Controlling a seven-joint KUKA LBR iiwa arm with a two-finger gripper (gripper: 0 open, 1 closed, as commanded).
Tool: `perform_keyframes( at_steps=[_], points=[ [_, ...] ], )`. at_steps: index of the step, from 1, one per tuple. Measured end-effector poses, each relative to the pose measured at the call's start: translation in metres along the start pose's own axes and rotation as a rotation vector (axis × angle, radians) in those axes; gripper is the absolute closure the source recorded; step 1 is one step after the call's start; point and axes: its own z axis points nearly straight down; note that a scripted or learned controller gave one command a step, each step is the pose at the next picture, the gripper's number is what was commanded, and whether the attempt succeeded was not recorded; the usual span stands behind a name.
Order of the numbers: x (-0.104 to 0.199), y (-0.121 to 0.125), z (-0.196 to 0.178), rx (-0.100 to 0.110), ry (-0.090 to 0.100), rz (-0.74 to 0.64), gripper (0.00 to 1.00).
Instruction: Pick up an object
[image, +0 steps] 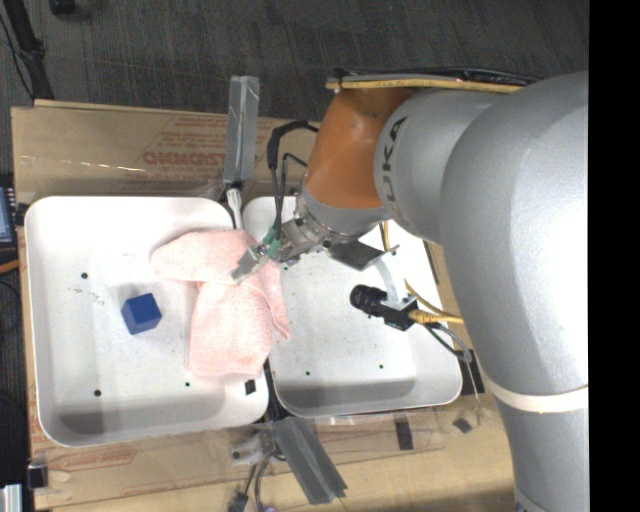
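1. My arm (500, 200) wears smooth grey casing with a soft sheen, and the orange band (345, 150) looks satiny.
2. The pink towel (225, 300) is soft, matt, nubbly cloth.
3. Both white bins (60, 300) look like smooth, slightly glossy plastic.
4. The blue block (141, 312) looks matt.
5. The tabletop (110, 145) looks like dull brown cardboard.

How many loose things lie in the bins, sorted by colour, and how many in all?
Pink: 1, the cloth
Blue: 1, the block
Total: 2
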Motion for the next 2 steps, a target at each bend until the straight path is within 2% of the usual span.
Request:
perform_keyframes(
  at_steps=[1, 2],
  points=[
    [-0.046, -0.032, 0.001, 0.003, 0.003, -0.01, 0.0],
    [-0.029, -0.039, 0.0, 0.002, 0.002, -0.187, 0.0]
  ],
)
